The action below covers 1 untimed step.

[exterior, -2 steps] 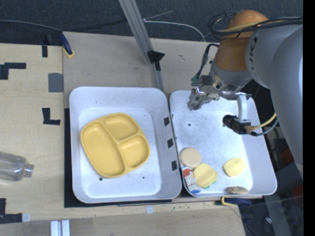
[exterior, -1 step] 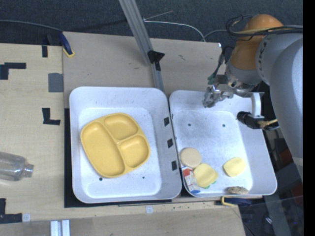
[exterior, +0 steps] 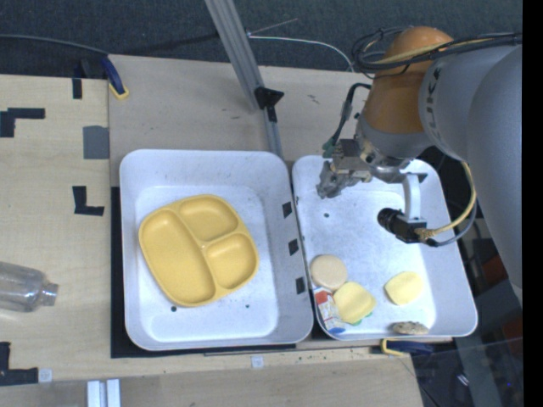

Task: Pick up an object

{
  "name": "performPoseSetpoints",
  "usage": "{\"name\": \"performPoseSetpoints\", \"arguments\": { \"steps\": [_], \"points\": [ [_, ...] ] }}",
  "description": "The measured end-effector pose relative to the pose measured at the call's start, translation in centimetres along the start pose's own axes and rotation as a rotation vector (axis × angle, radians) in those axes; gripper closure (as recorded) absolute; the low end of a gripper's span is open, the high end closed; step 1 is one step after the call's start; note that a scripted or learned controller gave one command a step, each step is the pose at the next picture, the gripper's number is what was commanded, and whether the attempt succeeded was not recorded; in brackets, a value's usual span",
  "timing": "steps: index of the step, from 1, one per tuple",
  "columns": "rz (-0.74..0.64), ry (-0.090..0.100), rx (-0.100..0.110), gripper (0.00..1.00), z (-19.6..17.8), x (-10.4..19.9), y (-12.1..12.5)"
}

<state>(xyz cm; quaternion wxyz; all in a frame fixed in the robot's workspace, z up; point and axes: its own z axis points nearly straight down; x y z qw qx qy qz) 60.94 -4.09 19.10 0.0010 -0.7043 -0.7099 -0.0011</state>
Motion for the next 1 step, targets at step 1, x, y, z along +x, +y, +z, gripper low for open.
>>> {"name": "performPoseSetpoints", "arguments": {
  "steps": [1],
  "points": [
    [0.009,-0.004,0.000,1.00,0.27,-4.57,2.11]
  ]
}}
